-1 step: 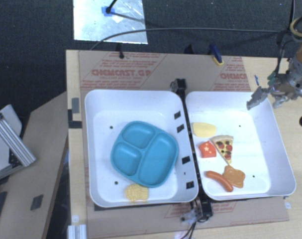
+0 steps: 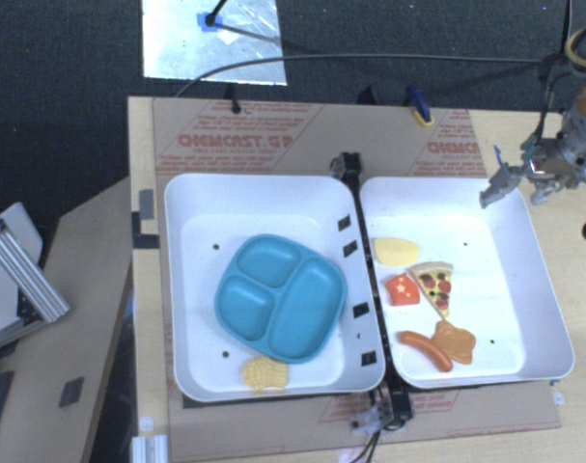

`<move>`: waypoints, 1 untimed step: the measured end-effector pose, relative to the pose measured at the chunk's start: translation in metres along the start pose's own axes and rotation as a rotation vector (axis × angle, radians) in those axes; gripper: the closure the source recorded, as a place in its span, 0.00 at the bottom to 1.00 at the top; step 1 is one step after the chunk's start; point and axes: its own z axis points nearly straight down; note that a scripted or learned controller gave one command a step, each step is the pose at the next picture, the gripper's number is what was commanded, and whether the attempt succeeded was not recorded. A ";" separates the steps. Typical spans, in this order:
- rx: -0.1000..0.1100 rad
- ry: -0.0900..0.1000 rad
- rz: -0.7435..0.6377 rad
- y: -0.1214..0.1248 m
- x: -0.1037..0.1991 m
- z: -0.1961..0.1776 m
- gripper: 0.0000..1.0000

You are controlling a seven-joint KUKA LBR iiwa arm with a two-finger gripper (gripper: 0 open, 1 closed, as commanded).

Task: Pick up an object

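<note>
Bench with brown board (image 2: 273, 133) under two white bins. Left bin (image 2: 191, 210): blue tray (image 2: 281, 300), yellow corn (image 2: 265, 373) at its near edge. Right bin (image 2: 539, 297): yellow piece (image 2: 396, 251), red block (image 2: 403, 289) touching pizza slice (image 2: 435, 286), sausage (image 2: 426, 349) beside brown piece (image 2: 457, 340). Gripper (image 2: 517, 187) over right bin's far right rim, jaws apart, nothing between them, well apart from the food

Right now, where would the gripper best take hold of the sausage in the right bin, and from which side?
Probably mid-length, from straight above. The sausage lies flat and slanted, so fingers should close across its narrow width. Its right end touches the orange toy, so the left half looks freer. The gripper hangs over the bin's far right corner.
</note>
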 end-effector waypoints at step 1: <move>0.004 0.001 0.002 0.004 -0.003 0.061 0.00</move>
